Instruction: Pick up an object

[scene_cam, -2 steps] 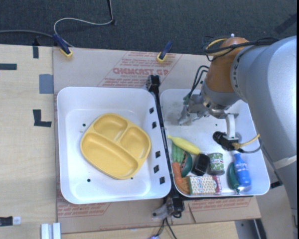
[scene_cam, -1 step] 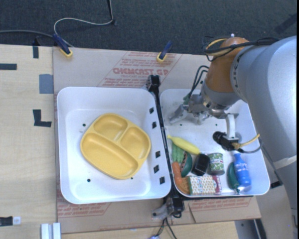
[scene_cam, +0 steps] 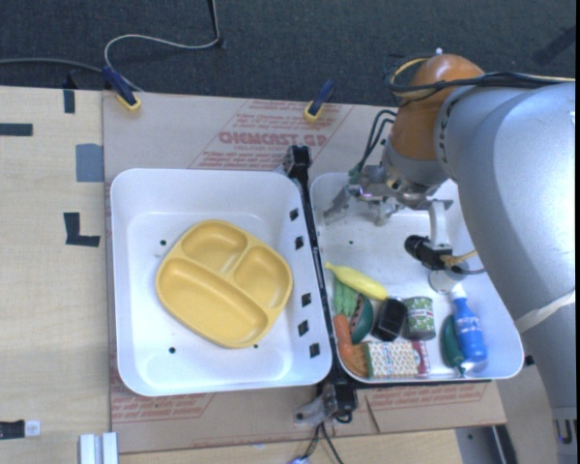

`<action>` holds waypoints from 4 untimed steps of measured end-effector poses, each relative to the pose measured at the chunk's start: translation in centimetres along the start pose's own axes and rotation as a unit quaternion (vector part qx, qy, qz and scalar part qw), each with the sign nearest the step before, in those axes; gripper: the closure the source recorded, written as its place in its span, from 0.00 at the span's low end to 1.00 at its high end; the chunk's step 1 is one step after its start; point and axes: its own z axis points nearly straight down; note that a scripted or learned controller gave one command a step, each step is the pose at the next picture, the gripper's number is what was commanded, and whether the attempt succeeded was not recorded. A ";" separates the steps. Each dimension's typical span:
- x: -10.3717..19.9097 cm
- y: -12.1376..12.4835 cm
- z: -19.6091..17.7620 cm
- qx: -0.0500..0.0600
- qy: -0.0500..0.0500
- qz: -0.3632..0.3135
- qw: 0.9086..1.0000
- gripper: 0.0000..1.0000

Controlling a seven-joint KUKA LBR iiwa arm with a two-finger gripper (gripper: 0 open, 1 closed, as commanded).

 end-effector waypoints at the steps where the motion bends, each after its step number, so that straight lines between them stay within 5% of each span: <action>1: 0.0 0.0 -1.0 0.000 -0.001 0.000 1.000 1.00; 2: 0.0 0.0 -1.0 0.000 -0.001 0.000 1.000 0.00; 3: -0.2 0.1 0.0 0.000 -0.001 0.000 1.000 0.00; 4: -0.2 0.1 -1.1 0.000 -0.001 0.000 1.000 1.00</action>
